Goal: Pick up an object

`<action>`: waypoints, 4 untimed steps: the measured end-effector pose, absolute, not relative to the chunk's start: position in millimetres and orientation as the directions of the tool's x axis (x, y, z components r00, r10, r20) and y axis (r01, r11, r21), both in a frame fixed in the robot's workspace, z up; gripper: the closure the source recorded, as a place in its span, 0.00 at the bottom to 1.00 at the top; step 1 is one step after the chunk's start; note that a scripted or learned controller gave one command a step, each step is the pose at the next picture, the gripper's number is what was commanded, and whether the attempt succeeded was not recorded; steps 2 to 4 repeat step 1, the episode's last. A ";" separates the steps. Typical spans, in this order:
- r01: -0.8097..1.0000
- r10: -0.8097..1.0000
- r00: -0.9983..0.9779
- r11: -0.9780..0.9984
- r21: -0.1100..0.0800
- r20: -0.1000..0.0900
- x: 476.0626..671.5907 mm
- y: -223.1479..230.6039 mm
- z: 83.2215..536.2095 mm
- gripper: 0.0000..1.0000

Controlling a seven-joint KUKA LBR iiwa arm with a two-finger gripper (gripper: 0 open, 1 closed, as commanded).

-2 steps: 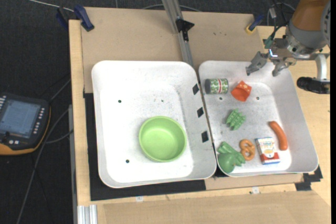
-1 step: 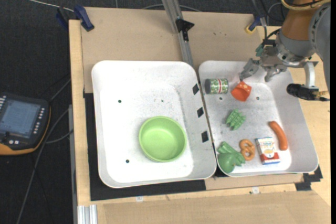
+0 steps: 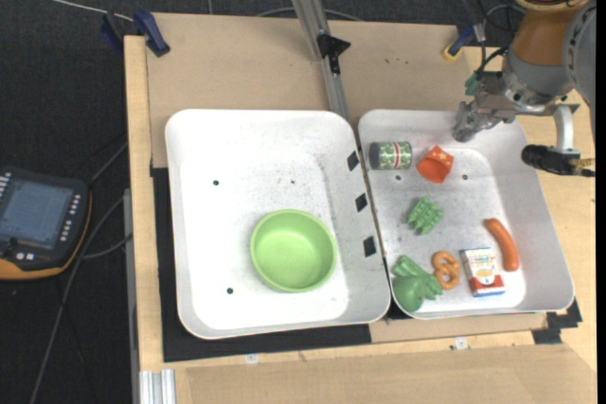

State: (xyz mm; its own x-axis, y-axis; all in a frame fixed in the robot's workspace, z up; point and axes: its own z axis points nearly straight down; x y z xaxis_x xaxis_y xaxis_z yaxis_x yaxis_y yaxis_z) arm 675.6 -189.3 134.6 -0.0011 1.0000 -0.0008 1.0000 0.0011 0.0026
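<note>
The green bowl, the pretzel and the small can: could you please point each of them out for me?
green bowl (image 3: 293, 250), camera view, its inner floor.
pretzel (image 3: 446, 268), camera view, its middle.
small can (image 3: 390, 155), camera view, its side wall.

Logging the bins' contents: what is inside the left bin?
The left bin holds one green bowl, upright, near its front right corner. The bowl's inside looks bare; whatever lies under it is covered.

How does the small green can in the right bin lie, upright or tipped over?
Tipped over: the green can lies on its side, long axis across the right bin.
</note>
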 end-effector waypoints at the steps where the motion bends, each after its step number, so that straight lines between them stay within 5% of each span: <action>1: 1.000 1.000 0.000 0.000 0.005 -0.001 674.3 -191.9 178.1 1.00; 4: 1.000 1.000 0.000 0.000 0.005 -0.001 674.3 -191.9 178.1 1.00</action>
